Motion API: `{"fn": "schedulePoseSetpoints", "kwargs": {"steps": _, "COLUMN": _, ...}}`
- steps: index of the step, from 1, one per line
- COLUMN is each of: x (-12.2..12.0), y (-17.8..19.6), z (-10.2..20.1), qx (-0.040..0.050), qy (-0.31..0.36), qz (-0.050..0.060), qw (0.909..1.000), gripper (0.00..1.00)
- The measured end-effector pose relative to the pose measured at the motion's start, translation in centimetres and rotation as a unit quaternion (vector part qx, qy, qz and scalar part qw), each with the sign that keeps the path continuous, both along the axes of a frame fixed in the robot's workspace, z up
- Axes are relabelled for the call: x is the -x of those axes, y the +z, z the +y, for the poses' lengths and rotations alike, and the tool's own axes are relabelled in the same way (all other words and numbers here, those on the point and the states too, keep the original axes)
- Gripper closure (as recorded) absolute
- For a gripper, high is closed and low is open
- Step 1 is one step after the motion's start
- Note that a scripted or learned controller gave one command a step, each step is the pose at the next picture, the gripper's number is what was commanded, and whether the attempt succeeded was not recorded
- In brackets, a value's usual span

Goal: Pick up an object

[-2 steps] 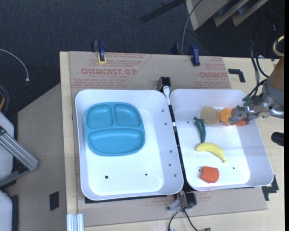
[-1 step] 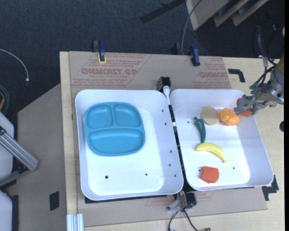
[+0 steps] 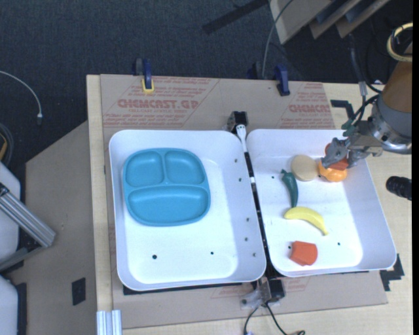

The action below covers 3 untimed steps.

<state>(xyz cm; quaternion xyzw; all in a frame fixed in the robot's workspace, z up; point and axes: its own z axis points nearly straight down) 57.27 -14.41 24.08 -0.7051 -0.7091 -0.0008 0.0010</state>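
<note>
Floor (image 3: pixel 59 46) is dark blue-grey carpet, pretty plain. A thin white cable (image 3: pixel 26 91) loops across it on the left. The tabletop (image 3: pixel 196 98) is a brown board with red CHEMCAST lettering printed on it, and two blue clamps (image 3: pixel 147 73) pin its far edge. Bottom left there's a silver aluminium rail (image 3: pixel 26 216) running at a slant. Top right, some pale wooden boards (image 3: pixel 327 19) poke in. Lighting is even and soft, no hard shadows.
</note>
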Motion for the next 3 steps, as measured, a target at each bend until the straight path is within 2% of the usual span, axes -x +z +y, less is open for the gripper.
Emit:
{"fn": "schedulePoseSetpoints", "kwargs": {"steps": 1, "x": 0.7, "y": 0.0, "z": 6.4, "qx": -0.0005, "qy": 0.001, "qz": 0.001, "qw": 1.0000, "gripper": 1.00}}
{"fn": "schedulePoseSetpoints", "kwargs": {"steps": 2, "x": 1.2, "y": -1.3, "z": 11.2, "qx": -0.0001, "qy": 0.000, "qz": 0.001, "qw": 1.0000, "gripper": 1.00}}
{"fn": "schedulePoseSetpoints", "kwargs": {"steps": 3, "x": 1.8, "y": -0.7, "z": 17.5, "qx": -0.0004, "qy": 0.001, "qz": 0.001, "qw": 1.0000, "gripper": 1.00}}
